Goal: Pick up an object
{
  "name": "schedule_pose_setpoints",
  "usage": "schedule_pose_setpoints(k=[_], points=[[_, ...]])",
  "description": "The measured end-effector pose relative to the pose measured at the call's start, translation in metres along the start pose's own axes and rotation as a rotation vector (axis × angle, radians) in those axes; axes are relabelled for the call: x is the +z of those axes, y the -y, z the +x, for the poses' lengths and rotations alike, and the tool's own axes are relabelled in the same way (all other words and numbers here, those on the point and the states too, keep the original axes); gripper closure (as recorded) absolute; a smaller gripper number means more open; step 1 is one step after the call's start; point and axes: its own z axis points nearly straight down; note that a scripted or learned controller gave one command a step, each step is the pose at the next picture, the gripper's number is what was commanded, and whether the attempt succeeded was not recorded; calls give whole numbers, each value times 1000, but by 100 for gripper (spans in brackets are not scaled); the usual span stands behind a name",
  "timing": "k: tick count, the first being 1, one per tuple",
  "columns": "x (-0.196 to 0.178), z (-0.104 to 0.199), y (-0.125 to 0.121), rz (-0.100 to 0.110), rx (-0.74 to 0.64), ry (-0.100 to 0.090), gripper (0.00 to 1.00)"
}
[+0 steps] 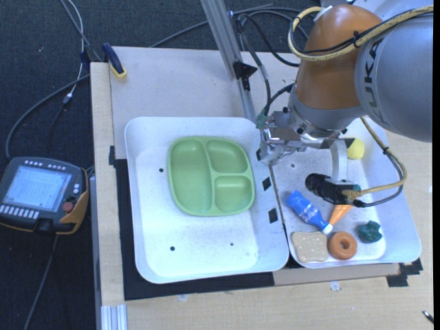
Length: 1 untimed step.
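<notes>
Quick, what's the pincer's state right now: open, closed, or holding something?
Pincer: cannot be told from this view.

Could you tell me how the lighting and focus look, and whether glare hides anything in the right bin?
Camera view: light soft and even, the green divided plate casting hardly any shadow; a bright highlight on the arm's orange band; the pendant screen washed out; the blue bottle and doughnut slightly soft, free of glare.

Blue bottle (306, 210), donut (342, 245), toast (309, 247), right bin (401, 229)
</notes>
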Motion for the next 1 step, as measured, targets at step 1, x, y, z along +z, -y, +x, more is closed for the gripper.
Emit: schedule_pose_setpoints(k=[1], points=[[25,38,28,3,2,1,100]])
